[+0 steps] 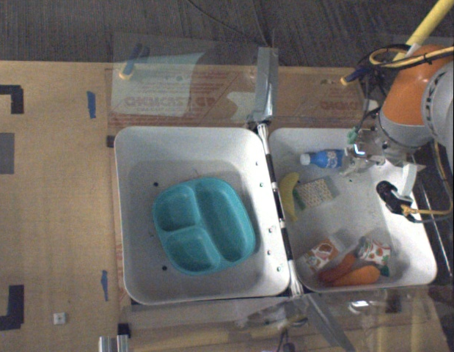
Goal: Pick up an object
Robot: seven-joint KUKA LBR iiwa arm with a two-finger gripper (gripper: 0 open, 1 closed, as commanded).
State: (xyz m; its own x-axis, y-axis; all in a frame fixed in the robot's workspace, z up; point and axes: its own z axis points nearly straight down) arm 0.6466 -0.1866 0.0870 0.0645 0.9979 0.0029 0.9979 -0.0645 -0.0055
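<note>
A: Where's the gripper (361, 151)?
B: Over the right bin (425, 259), by its far wall, just beside a small blue-capped bottle (321, 158). Open or closed, I cannot tell.
A: Around it?
B: A banana (288, 194), a patterned pouch (315, 192); carrots (349, 271) near the front. A teal divided plate (203, 224) sits in the left bin (138, 160).

Evenly and fairly brightly lit from above, with soft shadows inside the two shallow white plastic bins (131, 196). Mild glare on the clear plastic sheet (175, 79); slightly soft and grainy throughout.
</note>
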